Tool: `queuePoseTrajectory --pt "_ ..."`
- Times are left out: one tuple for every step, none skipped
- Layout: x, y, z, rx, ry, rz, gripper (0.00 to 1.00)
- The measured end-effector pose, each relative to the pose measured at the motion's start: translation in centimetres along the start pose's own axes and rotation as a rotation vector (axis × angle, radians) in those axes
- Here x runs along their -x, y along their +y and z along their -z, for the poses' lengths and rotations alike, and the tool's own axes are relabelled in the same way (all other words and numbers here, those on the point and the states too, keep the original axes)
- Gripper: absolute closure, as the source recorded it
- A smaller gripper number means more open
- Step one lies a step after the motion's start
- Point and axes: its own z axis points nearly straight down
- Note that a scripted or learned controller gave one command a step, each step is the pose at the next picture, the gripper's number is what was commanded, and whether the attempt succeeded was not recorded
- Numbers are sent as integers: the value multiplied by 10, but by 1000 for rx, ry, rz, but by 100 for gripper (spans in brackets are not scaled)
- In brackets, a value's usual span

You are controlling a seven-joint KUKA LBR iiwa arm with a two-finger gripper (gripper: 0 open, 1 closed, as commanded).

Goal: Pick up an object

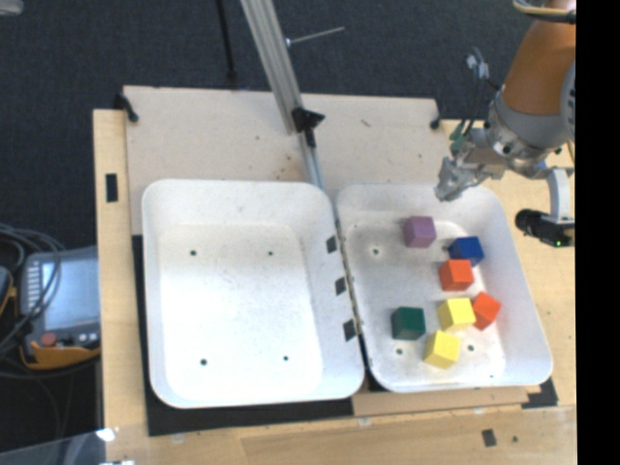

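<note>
Pincer [451, 188] above small purple cube [419, 232]

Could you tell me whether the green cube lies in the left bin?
No, the green cube lies in the right bin, beside the yellow cubes.

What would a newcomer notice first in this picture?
Probably the cluster of coloured blocks in the right bin: purple block, blue block, green block, plus orange and yellow ones. Next, the gripper hanging over that bin's far edge, near the purple block.
</note>
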Motion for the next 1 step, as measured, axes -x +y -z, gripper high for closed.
queuePoseTrajectory --pt "2 2 53 -1 1 1 100"
